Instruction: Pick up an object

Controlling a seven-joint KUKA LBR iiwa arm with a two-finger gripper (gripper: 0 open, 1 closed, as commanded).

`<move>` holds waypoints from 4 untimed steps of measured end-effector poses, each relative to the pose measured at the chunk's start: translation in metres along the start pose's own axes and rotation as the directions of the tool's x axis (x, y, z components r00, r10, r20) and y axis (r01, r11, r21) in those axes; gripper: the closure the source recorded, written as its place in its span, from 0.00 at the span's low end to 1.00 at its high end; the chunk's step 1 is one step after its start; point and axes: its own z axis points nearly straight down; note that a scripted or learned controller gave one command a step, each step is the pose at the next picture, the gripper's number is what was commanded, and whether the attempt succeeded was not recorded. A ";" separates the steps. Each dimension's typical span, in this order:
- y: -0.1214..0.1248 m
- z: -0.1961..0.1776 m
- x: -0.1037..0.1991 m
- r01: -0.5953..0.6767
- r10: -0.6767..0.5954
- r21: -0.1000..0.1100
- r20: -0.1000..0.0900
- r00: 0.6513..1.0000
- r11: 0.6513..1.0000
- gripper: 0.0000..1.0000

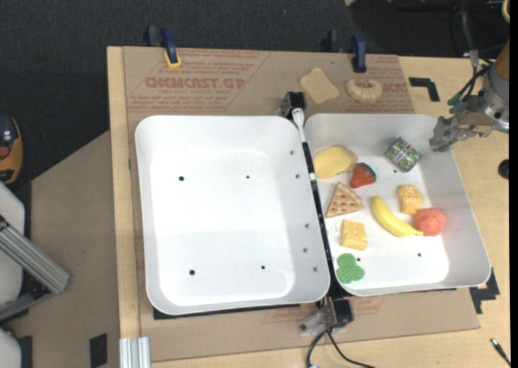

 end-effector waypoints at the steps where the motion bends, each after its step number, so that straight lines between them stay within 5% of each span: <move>1: 0.055 -0.086 0.124 0.013 -0.013 -0.008 -0.005 1.000 1.000 1.00; 2: 0.057 -0.201 0.235 0.013 -0.013 -0.011 -0.008 1.000 1.000 1.00; 3: 0.044 -0.347 0.276 0.006 -0.006 -0.016 -0.007 1.000 1.000 1.00; 4: 0.044 -0.336 0.273 0.000 0.000 0.005 -0.003 1.000 1.000 0.00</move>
